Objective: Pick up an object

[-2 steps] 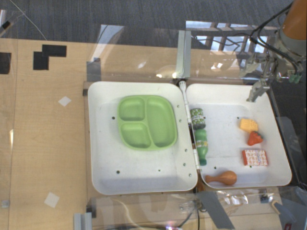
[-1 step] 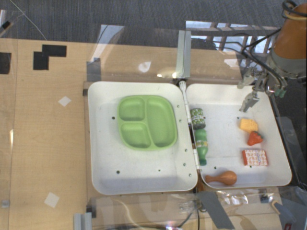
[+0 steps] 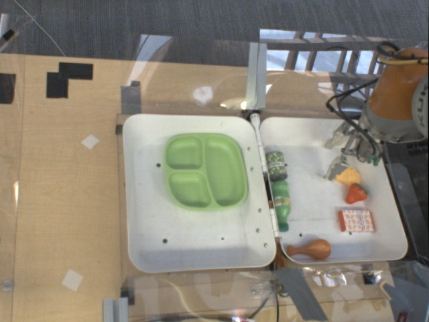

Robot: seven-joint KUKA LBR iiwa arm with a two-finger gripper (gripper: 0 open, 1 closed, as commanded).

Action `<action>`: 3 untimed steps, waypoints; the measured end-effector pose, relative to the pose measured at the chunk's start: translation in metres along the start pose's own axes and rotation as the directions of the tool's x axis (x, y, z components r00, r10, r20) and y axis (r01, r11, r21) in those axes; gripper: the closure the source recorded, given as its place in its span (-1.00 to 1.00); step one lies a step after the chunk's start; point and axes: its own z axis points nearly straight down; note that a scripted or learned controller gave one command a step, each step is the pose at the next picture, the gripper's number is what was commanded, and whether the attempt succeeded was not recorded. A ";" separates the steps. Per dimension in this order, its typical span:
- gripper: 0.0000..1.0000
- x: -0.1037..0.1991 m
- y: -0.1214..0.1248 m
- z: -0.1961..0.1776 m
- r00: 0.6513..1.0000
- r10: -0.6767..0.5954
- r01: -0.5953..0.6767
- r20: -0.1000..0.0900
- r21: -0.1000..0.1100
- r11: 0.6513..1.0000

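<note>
On the wooden counter (image 3: 60, 200) two shallow white bins sit side by side. The left bin (image 3: 147, 247) carries a light green divided plate (image 3: 204, 171) with three compartments, lying flat near its middle. The right bin (image 3: 308, 146) holds the loose things: a green bottle (image 3: 279, 192) lying along its left wall, with a patterned label at its far end; a brown pear-shaped wooden piece (image 3: 310, 249) at the near edge; a small red-and-white box (image 3: 356, 221) towards the near right; a red piece (image 3: 356, 194) just beyond it; and a yellow-orange wedge (image 3: 348, 176) just beyond that.

The arm comes in from the right, its orange band at the far right corner. Its claw (image 3: 347, 154) hangs over the far right part of the right bin, its metal fingers spread apart with nothing between them, one fingertip down just beside the yellow-orange wedge. Whether it touches the wedge I cannot tell.
</note>
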 end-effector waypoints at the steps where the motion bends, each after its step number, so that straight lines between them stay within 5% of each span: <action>1: 1.00 -0.003 0.003 -0.014 1.000 -0.009 0.009 0.010 0.000 1.000; 2: 1.00 0.003 0.034 -0.081 0.983 0.184 -0.184 0.000 -0.001 0.983; 3: 1.00 0.043 0.016 -0.089 0.896 0.444 -0.444 -0.006 0.004 0.896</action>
